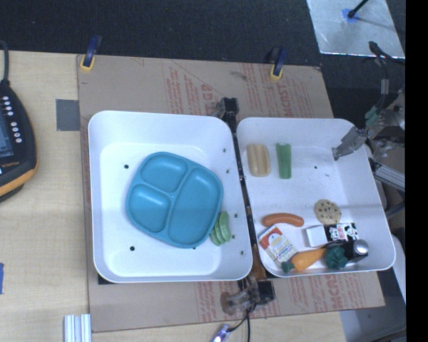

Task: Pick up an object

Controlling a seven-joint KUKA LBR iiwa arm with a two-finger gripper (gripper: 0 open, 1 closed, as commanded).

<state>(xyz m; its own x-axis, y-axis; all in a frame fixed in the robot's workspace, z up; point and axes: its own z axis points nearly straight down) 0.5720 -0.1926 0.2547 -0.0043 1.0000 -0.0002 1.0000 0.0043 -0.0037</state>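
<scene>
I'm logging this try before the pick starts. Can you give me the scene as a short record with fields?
left bin: blue divided plate, green ridged piece at its right edge
right bin: tan bread piece, green stick, sausage, cookie, carrot, small packets
tool: over the right bin's upper right corner, holding nothing visible
bench left edge: teach pendant

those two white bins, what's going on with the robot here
The gripper sits over the upper right edge of the right bin with nothing visible between its fingers. Toy food lies untouched in that bin: a tan bread piece and a green stick near the top, then a sausage, a cookie and a carrot lower down. The left bin holds a blue divided plate with a small green piece at its edge.
</scene>
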